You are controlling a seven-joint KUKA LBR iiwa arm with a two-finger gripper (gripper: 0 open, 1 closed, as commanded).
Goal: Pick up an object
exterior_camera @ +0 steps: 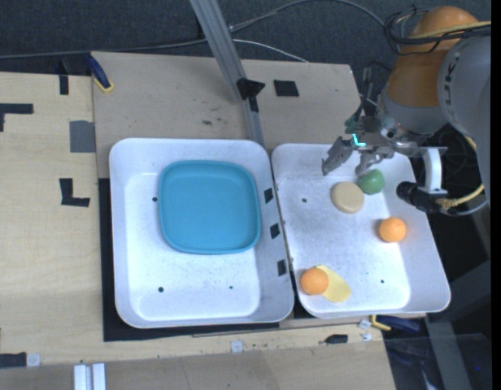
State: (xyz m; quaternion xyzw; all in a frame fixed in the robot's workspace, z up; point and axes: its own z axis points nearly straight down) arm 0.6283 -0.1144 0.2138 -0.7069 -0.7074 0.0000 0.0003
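Two shallow bins sit side by side on a tabletop. The left bin holds a square plate lying flat near its middle. The right bin holds several small things: a round disc near the back, a small ball touching it on the far right side, another ball toward the right edge, and a third ball at the front left, resting beside, perhaps partly on, a flat piece. The gripper hangs over the back of the right bin, just behind the disc.
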